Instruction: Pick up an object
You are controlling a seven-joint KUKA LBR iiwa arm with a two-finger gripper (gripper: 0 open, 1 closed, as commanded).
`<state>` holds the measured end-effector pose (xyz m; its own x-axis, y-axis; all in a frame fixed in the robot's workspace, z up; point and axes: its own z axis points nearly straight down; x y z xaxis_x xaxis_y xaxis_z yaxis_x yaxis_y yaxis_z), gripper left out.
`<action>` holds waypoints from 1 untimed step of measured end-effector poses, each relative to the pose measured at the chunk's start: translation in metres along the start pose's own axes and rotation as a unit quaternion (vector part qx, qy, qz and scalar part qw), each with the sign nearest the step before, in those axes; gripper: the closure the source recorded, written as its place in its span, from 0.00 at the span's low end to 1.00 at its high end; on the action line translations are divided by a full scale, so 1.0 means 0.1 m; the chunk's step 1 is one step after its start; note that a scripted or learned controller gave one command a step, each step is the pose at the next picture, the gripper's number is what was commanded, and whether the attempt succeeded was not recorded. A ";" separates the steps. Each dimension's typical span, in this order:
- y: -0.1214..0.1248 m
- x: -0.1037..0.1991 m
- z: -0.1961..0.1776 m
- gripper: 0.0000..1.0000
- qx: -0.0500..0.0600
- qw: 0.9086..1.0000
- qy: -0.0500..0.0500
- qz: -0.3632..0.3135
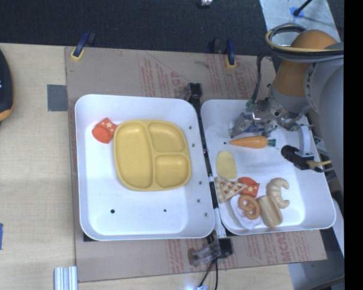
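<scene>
At the bottom right of the frame, in the lower part of the right shallow white bin (317, 213), toy foods crowd together. A brown twisted pretzel (249, 207) lies on a small white dish (241, 221), and a tan bread roll (270, 212) touches it on the right. Just above the roll sits a pale curved croissant (279, 189). To its left, a red tomato piece (248, 184) lies against a checkered pizza slice (229, 190). A pale yellow oval slice (226, 164) rests just above the pizza, near the bin's left wall.

Higher in the same bin, the orange toy carrot with a green tip (250, 142) lies flat, pointing left and apart from the other foods. The gripper (252, 124) is just above the carrot in the frame, close to it. I cannot tell whether the pincer is spread or pressed together, and nothing can be seen held in it. The grey arm with its orange band (302, 65) reaches in from the upper right.

In the left shallow white bin (139, 216), a yellow plastic plate with three compartments (151, 154) sits in the centre. A small red toy with pale spots (103, 130) lies just beside its upper left corner. Both bins stand on a brown cardboard sheet (139, 71), held by blue clamps (81, 44) along the top edge.
</scene>
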<state>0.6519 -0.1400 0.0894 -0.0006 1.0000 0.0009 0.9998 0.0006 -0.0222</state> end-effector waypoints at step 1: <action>0.02 -0.30 -0.01 0.00 -0.006 1.000 0.000 0.000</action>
<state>0.6542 -0.1701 0.0905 0.0002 1.0000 0.0000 0.9999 -0.0002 -0.0103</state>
